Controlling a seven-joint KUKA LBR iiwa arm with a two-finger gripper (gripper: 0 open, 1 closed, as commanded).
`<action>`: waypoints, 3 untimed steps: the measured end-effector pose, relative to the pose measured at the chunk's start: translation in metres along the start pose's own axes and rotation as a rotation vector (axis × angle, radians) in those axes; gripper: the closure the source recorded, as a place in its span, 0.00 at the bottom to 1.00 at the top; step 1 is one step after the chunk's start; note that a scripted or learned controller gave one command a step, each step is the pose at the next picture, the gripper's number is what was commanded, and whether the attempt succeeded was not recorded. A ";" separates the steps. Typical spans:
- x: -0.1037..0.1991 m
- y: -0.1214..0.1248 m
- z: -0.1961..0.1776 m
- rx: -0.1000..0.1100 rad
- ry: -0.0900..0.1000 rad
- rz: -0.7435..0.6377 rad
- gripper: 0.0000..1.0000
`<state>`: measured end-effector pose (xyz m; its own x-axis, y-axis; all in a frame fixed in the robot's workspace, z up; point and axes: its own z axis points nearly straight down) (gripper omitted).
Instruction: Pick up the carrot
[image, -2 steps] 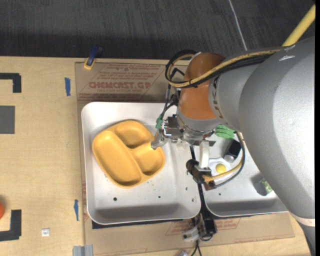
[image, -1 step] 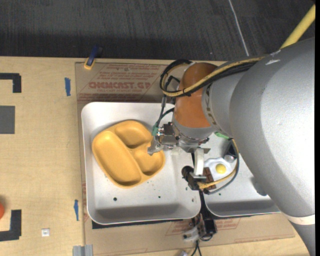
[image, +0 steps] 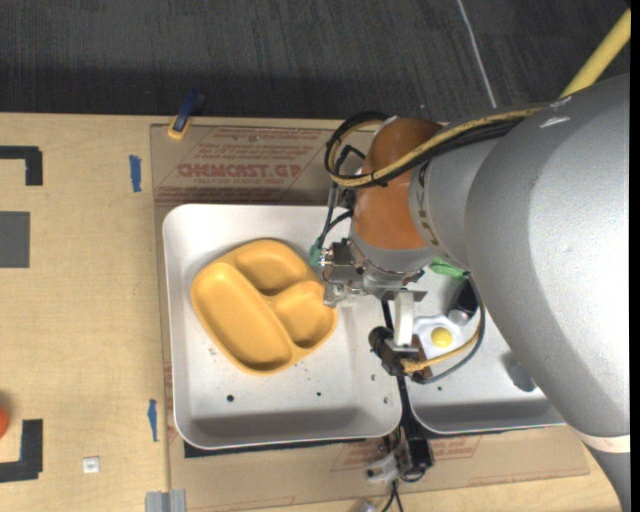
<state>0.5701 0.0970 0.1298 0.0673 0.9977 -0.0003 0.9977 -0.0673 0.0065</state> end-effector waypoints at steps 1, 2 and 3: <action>0.104 0.010 -0.015 0.007 0.000 0.171 1.00; 0.078 0.012 -0.111 0.006 -0.001 0.198 1.00; 0.009 0.040 -0.131 0.006 -0.002 0.606 1.00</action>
<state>0.6098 0.1037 0.2615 0.6235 0.7818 -0.0003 0.7818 -0.6235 0.0007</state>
